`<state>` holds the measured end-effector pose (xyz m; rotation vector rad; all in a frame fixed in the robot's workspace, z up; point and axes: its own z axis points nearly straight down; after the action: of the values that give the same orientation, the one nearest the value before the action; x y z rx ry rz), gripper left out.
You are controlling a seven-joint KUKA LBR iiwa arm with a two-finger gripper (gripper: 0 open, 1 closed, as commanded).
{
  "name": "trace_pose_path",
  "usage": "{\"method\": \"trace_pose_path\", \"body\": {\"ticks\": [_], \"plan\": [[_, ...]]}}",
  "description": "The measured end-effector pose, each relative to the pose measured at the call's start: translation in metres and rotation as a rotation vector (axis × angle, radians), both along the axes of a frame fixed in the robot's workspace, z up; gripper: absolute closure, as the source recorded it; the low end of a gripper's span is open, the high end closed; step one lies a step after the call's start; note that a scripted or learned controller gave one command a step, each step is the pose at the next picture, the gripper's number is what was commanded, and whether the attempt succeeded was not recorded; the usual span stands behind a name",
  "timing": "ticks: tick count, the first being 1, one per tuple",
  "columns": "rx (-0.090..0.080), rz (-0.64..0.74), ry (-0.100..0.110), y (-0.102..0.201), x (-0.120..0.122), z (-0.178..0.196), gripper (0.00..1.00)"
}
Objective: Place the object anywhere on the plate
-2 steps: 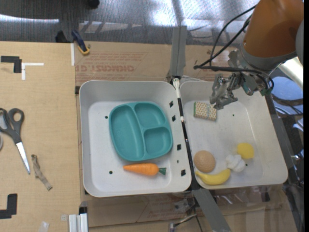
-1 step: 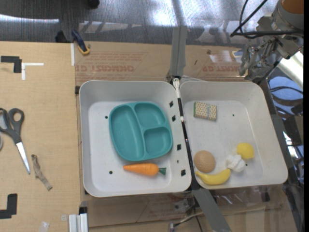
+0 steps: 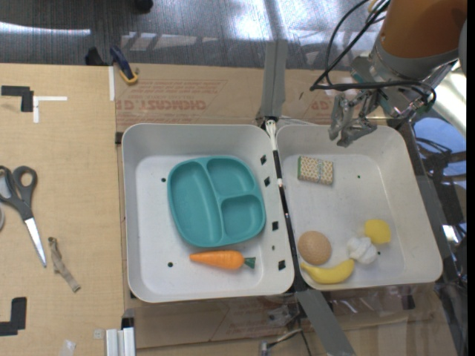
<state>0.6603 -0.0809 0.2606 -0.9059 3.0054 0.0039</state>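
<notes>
Bench inventory, two white bins, my gripper raised at the far right.

On the bench at the left lay scissors [image 3: 24, 202]. The left bin [image 3: 141, 273] held a teal plate [image 3: 217, 200] with three compartments; a carrot [image 3: 219, 259] lay just beside its near edge, off the plate. The right bin [image 3: 401, 191] held a patterned sponge [image 3: 315, 170], a brown egg [image 3: 315, 247], a banana [image 3: 328, 272], a white piece [image 3: 362, 250] and a lemon [image 3: 378, 231]. My gripper [image 3: 351, 128] hung over that bin's far rim, carrying nothing; whether my fingers were parted or closed, I could not tell.
</notes>
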Motion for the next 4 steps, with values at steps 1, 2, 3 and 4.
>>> {"method": "trace_pose_path", "body": {"ticks": [1,2,3,4], "plan": [[-0.001,0.192,-0.005,-0.08,0.001,0.039,1.0],[0.0,0.404,-0.001,-0.041,0.0,-0.025,1.0],[-0.002,0.471,-0.007,-0.1,0.001,0.126,1.0],[0.001,0.696,-0.001,-0.072,0.0,0.032,1.0]]}}
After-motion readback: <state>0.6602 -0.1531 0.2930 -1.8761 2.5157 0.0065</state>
